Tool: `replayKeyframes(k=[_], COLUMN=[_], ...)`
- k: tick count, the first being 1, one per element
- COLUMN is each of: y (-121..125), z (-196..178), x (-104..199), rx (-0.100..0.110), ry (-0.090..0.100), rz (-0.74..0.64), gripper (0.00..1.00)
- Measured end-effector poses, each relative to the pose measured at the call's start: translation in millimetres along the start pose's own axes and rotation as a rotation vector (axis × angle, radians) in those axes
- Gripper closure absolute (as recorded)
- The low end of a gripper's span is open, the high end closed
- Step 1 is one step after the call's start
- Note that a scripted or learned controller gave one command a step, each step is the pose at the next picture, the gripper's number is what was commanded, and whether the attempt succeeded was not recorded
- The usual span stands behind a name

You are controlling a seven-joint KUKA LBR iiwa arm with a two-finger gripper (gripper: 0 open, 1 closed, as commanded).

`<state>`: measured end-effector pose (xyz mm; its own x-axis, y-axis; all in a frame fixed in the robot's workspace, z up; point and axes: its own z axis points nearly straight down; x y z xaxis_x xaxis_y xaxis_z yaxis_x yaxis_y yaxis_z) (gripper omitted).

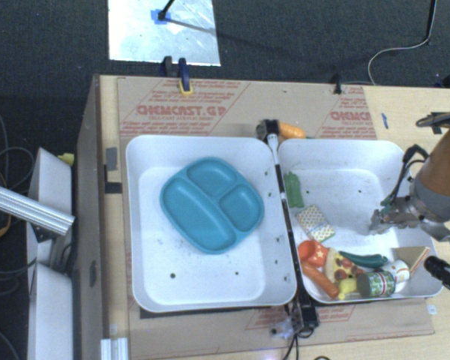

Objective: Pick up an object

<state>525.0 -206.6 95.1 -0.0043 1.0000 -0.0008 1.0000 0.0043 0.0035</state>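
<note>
The right bin (345, 163) holds a heap of small toy foods in its front corner: a red pepper (310, 251), a carrot (323, 280), a dark green pod (364, 259), a green-labelled can (376, 283) and a tan wedge (412, 257). A green block (292, 190) and a checkered piece (315, 222) lie along the bin's left wall. My gripper (382, 222) hangs low over the bare floor at the right side of this bin, just behind the heap. Nothing shows between its fingers.
The left bin (157, 276) holds a blue divided plate (210, 205). An orange toy (291, 131) and a dark-handled tool (270, 130) rest on the board behind the wall where the bins meet. The arm's grey body (442, 178) covers the right bin's right rim.
</note>
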Motion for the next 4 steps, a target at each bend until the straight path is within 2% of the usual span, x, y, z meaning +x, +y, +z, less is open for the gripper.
replayKeyframes(k=[1,2,4], y=[83,144,146], z=[11,10,-13], x=[62,106,105], rx=[0.000,0.000,-0.006], ry=[0.002,0.001,-0.003], rz=[0.001,-0.001,-0.010], gripper=[1.00,1.00,1.00])
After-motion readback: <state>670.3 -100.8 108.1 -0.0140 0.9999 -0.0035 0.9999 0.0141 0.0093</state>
